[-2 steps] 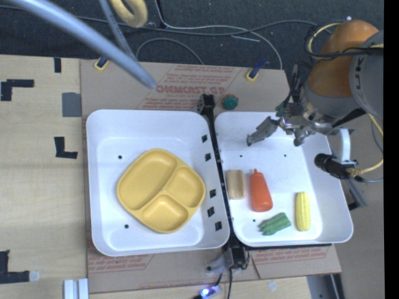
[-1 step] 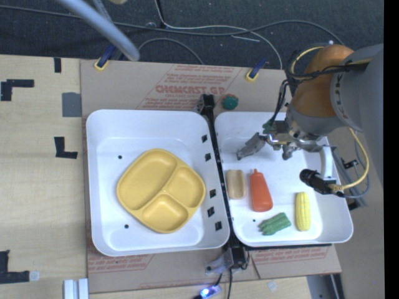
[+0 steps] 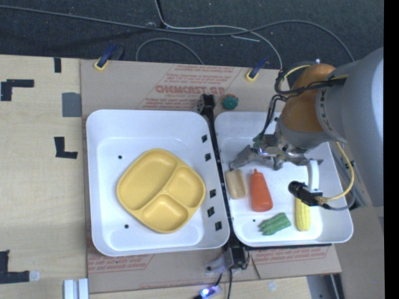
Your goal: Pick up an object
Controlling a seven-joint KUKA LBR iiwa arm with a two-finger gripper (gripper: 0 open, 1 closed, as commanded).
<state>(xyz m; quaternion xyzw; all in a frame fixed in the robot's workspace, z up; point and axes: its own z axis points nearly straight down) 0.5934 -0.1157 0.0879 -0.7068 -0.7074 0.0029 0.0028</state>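
While the claw [image 3: 269,149] hangs low in the right bin [image 3: 330,232], nothing sits between its fingers, which look spread.

An orange bottle [image 3: 260,190] lies just below it, a tan piece [image 3: 235,184] toward the bin's left wall, a green pod [image 3: 275,223] and corn cob [image 3: 302,215] near the front rim; the left bin [image 3: 100,167] carries a yellow divided plate [image 3: 161,190].

Left bin [image 3: 100,167]: holds a yellow divided plate [image 3: 161,190], tilted diagonally, near the middle.
Cardboard sheet [image 3: 181,83]: lies under both bins, red printing on it.
Clips [image 3: 106,56]: yellow-and-blue, on the sheet's far edge.
Cables [image 3: 187,27]: across the dark floor beyond the desk [image 3: 31,167].
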